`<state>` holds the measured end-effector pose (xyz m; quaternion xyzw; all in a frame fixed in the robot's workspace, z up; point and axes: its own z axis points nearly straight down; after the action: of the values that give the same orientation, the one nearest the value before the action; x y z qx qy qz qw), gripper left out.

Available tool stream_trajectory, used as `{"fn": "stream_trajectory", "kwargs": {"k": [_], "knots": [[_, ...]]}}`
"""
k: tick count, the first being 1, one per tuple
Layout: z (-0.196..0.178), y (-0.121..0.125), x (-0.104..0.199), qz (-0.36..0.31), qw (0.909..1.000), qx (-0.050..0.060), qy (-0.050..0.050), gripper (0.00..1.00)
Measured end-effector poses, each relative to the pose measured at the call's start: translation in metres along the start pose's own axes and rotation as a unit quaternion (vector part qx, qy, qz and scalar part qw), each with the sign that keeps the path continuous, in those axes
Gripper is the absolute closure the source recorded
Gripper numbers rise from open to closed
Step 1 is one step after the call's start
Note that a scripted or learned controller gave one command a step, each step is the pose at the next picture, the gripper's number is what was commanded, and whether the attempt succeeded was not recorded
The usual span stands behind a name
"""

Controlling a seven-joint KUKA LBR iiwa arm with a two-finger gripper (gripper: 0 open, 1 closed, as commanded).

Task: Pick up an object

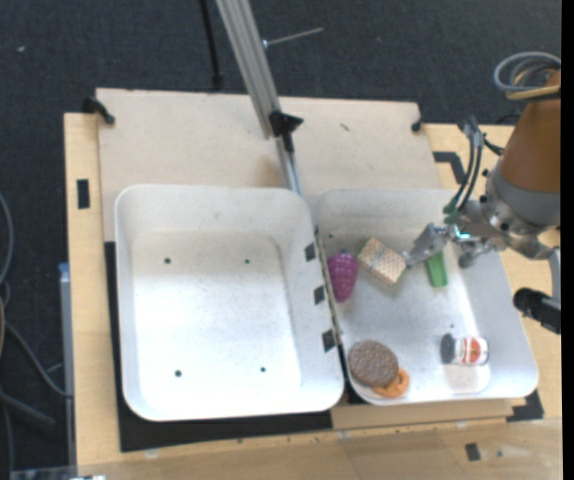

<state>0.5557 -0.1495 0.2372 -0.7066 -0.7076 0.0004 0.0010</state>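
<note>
My gripper (450, 247) hangs over the far right part of the right bin (497, 308), with its fingers spread open and nothing gripped between them. A small green object (437, 270) lies on the bin floor just below the left finger (426, 243). A tan speckled block (382, 261) sits a little to the left of the gripper. Near the bin's left wall lies a purple object (342, 274). At the front are a brown round disc (371, 362), an orange piece (398, 384) beside it, and a red and white object (464, 350).
The left bin (217, 298) stands beside the right one, separated by a raised rim with black clips (319, 293). A slanted metal rail (252, 53) rises behind the bins. The arm's orange band (533, 153) is at the right edge.
</note>
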Motion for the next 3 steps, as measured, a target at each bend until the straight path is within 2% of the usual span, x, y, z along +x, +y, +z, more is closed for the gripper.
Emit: {"fn": "stream_trajectory", "kwargs": {"k": [1, 3], "knots": [[-0.002, 0.001, 0.0, 0.0, 1.0, -0.002, -0.001, 0.0], [0.112, 0.009, 0.004, 0.002, 1.0, 0.001, -0.001, 0.0]]}}
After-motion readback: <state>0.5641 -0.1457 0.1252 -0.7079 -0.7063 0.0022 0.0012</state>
